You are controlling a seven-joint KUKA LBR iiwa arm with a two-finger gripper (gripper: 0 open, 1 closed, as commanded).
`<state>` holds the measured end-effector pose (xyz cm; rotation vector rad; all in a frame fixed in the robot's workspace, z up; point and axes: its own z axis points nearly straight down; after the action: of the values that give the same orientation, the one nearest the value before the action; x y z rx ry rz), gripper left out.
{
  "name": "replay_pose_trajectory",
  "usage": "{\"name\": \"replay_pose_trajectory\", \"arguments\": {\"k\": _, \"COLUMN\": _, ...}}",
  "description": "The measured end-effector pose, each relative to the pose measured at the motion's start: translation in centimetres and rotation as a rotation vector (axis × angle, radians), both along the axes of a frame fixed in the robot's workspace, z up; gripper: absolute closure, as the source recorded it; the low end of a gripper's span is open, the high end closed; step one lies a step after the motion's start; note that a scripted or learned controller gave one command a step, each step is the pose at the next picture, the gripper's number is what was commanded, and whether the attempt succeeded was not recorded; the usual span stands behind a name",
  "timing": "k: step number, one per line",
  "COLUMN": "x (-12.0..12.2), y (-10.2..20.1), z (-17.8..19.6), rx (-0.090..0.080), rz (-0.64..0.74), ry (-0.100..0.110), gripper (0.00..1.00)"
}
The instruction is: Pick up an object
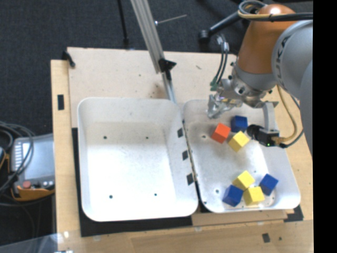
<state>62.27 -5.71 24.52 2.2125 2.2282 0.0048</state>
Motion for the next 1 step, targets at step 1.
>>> {"name": "replay_pose_trajectory", "arguments": {"k": 1, "x": -0.06, "y": 5.32, "z": 0.08, "rx": 0.000, "rz": 0.000, "ry": 0.003, "gripper": 1.00}}
